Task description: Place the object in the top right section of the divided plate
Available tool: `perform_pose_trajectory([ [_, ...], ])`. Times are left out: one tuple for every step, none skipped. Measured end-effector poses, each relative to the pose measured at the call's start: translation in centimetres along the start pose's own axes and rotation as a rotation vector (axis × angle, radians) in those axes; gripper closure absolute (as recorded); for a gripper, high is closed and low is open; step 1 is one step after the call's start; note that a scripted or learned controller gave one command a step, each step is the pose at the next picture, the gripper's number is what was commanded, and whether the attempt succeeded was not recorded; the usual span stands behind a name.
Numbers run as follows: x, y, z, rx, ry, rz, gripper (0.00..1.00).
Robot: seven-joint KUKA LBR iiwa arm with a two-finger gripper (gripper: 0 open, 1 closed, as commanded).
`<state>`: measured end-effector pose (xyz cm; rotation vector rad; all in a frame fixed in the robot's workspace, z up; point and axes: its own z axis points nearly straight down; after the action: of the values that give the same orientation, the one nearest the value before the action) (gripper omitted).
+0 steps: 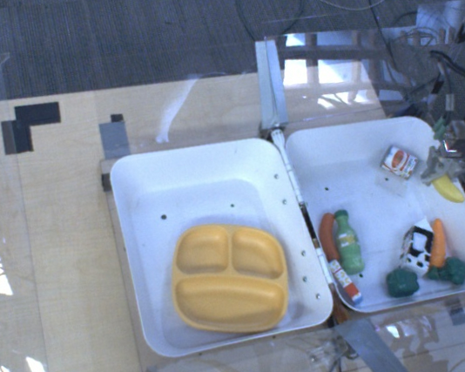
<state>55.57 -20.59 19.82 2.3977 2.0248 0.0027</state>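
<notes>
A pale wooden surface (67, 252) is stretching out under me, with grey carpet beyond it and cables trailing at the far right. Two white bins are sitting side by side on it. The left bin (141, 196) is holding the yellow divided plate (228, 277), which is lying flat toward the near side with its two small sections facing the far rim and its long section nearest the camera. The right bin (343, 162) is carrying the loose things: a small red-and-white can (399, 162) near the far right corner, a yellow banana-like piece (448, 188) against the right wall, a green bottle (347, 243) lying beside a red sausage-like piece (327, 235) by the left wall, a black-and-white cow-patterned toy (419, 248) touching a carrot (437, 243), and two dark green broccoli pieces (401, 283) near the front. My end effector (441, 156) is hovering over the right bin's far right corner, just beside the can and above the banana piece; I cannot tell what its grip is doing.
</notes>
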Motion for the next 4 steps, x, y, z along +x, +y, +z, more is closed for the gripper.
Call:
perform_pose_trajectory([
  [4.9,2.6,5.7,0.003,0.002,0.107,1.00],
  [10.2,-1.6,11.1,-0.005,0.002,-0.003,1.00],
  [16.6,4.0,1.3,-0.002,0.002,-0.197,1.00],
  [23.6,1.2,1.4,0.001,0.002,-0.305,1.00],
])
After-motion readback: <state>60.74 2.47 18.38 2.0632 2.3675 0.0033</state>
